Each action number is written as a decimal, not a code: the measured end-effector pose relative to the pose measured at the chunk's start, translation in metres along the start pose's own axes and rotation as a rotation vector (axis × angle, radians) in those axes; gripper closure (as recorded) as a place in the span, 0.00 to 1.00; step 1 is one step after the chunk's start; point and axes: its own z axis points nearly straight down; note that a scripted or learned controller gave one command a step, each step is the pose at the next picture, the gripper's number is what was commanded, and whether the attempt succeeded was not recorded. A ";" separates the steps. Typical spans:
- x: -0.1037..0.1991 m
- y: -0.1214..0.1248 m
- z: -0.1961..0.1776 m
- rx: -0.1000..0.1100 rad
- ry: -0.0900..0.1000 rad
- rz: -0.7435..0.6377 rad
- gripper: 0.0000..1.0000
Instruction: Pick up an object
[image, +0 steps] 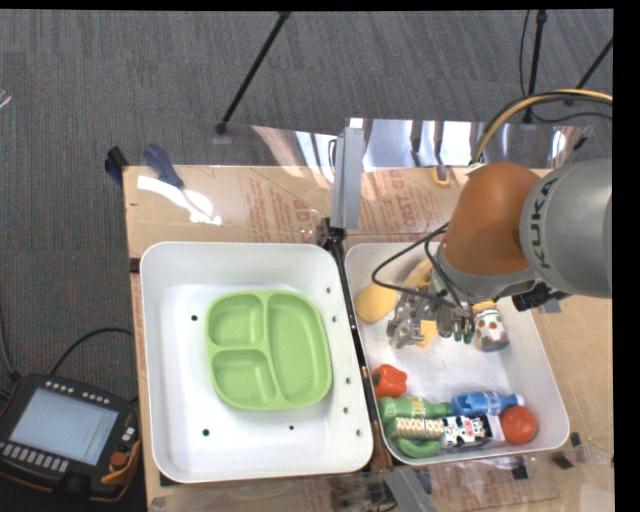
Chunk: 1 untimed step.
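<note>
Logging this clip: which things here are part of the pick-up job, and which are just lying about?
Job:
- gripper, over the right bin
- yellow item, red pepper, bottle, orange ball, small jar

Lying about:
- green divided plate, left bin
- teach pendant

You have two white bins in front of you; the left bin (160, 300) carries a lime-green divided plate (268, 348); the right bin (548, 385) holds a pale yellow lemon-like piece (375, 301), a red-orange pepper (390, 379), a green piece (405, 409), a blue-capped bottle with a white label (484, 403), an orange-red ball (519, 425), and a black-and-white patterned packet (470, 431); the arm (560, 225) is grey with an orange band; the bench (250, 205) is brown cardboard with red print.
</note>
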 end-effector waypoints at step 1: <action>0.000 0.000 0.000 0.000 0.000 -0.001 0.00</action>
